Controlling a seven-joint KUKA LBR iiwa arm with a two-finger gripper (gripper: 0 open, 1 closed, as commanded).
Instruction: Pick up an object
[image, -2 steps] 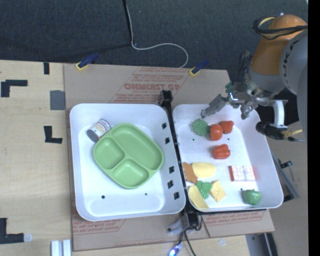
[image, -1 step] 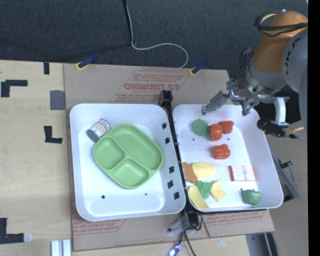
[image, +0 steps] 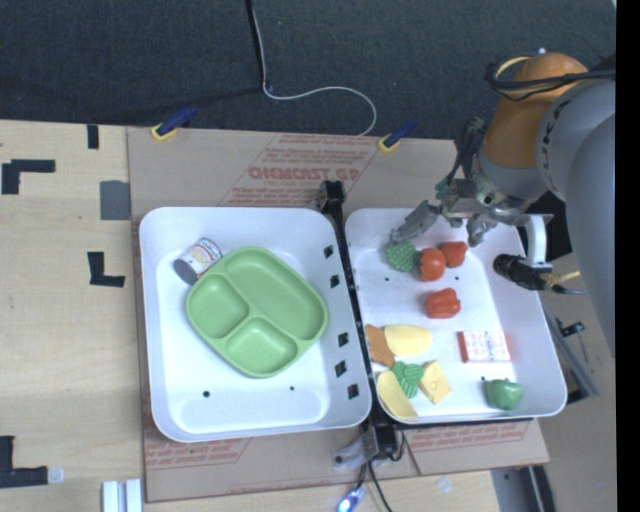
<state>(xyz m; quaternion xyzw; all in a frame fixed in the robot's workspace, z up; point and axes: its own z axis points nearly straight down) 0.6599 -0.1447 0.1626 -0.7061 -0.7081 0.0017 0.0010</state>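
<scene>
From my screen I see two white bins side by side on the tabletop (image: 70, 330); the left bin (image: 165, 400) holds a green divided plate (image: 256, 310) near its centre, with a small tin can (image: 197, 258) lying on its side just off the plate's ten o'clock edge. The right bin (image: 530, 345) carries the toy food; toward its twelve o'clock end sit a green leafy vegetable (image: 401, 256), a red tomato (image: 432, 264) touching it on the three o'clock side, and a second small red piece (image: 453, 253) just beyond; a red pepper (image: 442, 302) lies near the bin's centre. Toward seven o'clock I count an orange piece (image: 379, 347), a pale yellow lemon shape (image: 407, 340), a small green sprig (image: 408, 378), a cheese wedge (image: 436, 383) and a banana (image: 394, 398), all crowded together; a red-and-white packet (image: 484, 346) sits at four o'clock, a green pepper (image: 504, 394) at five o'clock. The pincer (image: 443, 222) hangs over the twelve o'clock end, its fingers spread, one reaching toward the leafy vegetable; nothing sits between them.
</scene>
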